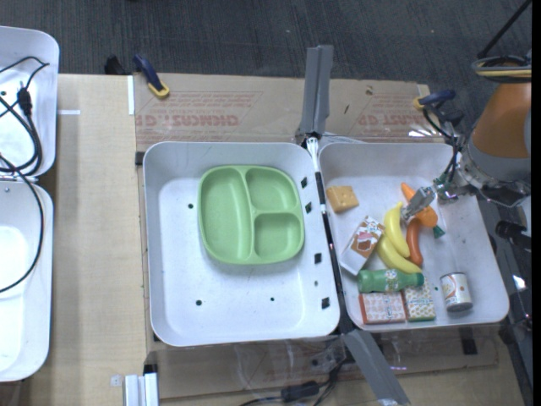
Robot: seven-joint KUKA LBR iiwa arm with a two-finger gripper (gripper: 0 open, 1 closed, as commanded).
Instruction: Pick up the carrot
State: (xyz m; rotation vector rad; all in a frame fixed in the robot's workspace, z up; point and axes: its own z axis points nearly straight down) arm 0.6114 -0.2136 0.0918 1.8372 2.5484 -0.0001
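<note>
The carrot (428,218) is orange with a small green top and lies in the right bin (473,227), just right of a yellow banana (393,239). My gripper (420,201) reaches in from the right and sits low over the carrot's middle, covering part of it. The carrot's orange tip shows up-left of the gripper, and its thicker end shows down-right. The grey arm with its orange band (505,125) stands over the bin's far right corner.
Around the carrot in the right bin lie a red sausage (413,245), a green bottle (389,280), a cracker (342,198), a small carton (365,237), two red packets (385,308) and a can (456,293). The left bin (169,269) holds a green divided plate (251,214).
</note>
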